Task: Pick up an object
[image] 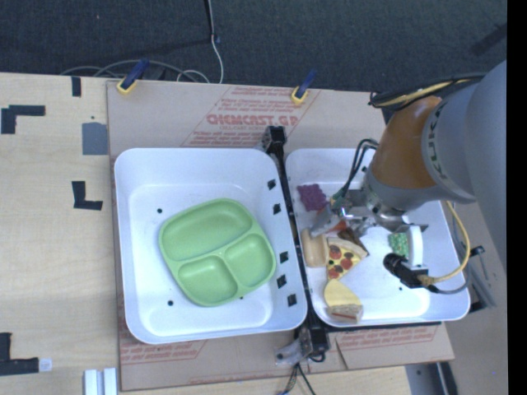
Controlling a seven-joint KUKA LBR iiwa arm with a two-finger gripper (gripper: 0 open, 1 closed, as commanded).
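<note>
Grey arm (486, 138), broad and rounded, smooth casing. Orange band (408, 142) above wrist, glossy. Black cables looped along orange section; yellow cable (457, 257) curving at lower right. Tool (342, 218) metallic grey, small, with dark fittings. White bracket and black connector beside wrist. No legible markings.

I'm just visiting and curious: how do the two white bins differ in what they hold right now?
The left bin holds one big thing, a green divided plate; the right bin holds several small toy foods: a pizza slice, a purple piece, a sandwich wedge. The arm's gripper is down over the right bin, not the left bin. Both are shallow, white and sit side by side.
</note>
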